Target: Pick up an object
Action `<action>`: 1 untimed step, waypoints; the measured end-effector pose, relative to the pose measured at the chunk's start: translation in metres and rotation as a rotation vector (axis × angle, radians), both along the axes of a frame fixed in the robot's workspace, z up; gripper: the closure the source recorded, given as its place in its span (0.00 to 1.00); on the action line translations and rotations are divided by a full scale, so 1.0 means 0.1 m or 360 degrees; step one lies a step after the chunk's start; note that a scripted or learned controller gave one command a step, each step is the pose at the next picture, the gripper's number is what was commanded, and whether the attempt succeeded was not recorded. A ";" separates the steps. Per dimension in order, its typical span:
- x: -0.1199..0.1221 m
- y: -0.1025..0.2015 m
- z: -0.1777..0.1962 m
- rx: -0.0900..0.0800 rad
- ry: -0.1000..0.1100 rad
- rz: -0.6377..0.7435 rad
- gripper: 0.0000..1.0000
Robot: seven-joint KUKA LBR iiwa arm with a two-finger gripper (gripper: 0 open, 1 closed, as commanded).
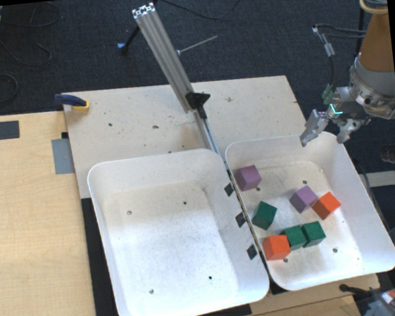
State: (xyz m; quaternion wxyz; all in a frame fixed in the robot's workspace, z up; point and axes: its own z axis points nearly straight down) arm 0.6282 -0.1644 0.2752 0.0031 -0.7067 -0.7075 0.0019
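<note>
Nearest the camera, along the front of the right bin, lie an orange cube, touching a dark green cube, which in turn touches a brighter green cube. Just behind these, toward the right wall, a second orange cube sits against a purple cube. Left of that pair, apart from it, rests another green cube; farther back, near the divider between the bins, stands a second purple cube. The left bin adjoins the right one. Beyond the bins, a slanted aluminium rail rises from the bench. The arm enters from the right, wrist angled down and leftward, with the gripper poised over the far right rim of the right bin, well apart from every cube. Its fingers appear spread with nothing between them, though the view is small here.
</note>
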 end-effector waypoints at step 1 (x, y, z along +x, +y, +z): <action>0.01 0.00 0.03 -0.0002 -0.0007 0.0004 0.00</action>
